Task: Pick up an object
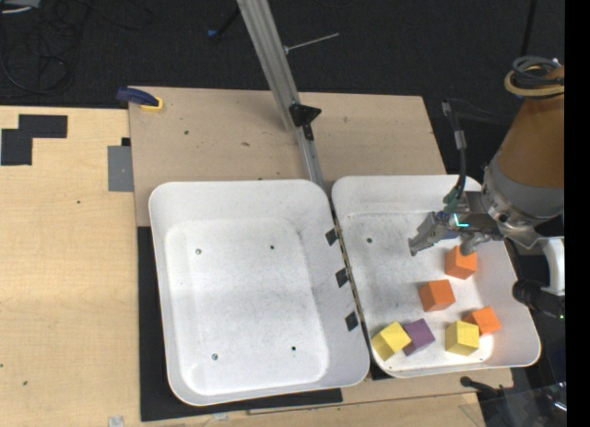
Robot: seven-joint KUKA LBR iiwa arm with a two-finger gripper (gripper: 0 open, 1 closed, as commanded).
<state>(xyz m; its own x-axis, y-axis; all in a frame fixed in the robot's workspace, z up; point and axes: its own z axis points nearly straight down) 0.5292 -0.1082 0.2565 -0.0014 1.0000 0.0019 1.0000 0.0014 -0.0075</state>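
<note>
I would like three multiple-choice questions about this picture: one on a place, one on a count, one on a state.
1. In which bin do the blocks lie?
A. The left bin
B. The right bin
C. Some in each

2. How many orange blocks are there?
A. One
B. Two
C. Three

3. How does the gripper stand to the blocks?
A. Above the right bin, near the top orange block
B. Over the left bin
C. Outside both bins

Answers:
1 B: all six blocks lie in the right bin, while the left bin holds none.
2 C: the top orange block, the middle orange block and the lower orange block show, beside two yellow and one purple.
3 A: the gripper hangs just above and left of the top orange block.
</note>
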